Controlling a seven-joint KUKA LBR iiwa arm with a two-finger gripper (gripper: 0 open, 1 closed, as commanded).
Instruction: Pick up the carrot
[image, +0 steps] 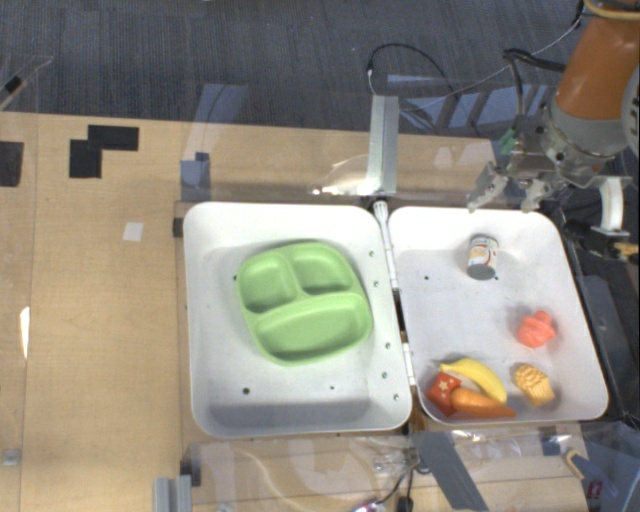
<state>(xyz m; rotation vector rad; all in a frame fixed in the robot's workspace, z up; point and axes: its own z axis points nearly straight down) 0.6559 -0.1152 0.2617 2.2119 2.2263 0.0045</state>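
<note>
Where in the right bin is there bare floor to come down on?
Bare floor lies left of the can and between it and the banana. The near edge is crowded: carrot, banana and red piece bunch together.

The gripper hangs over the far edge of the right bin, fingers apart, holding nothing. The carrot lies at the near edge, touching a banana and a red thing. A green plate sits in the left bin.
</note>
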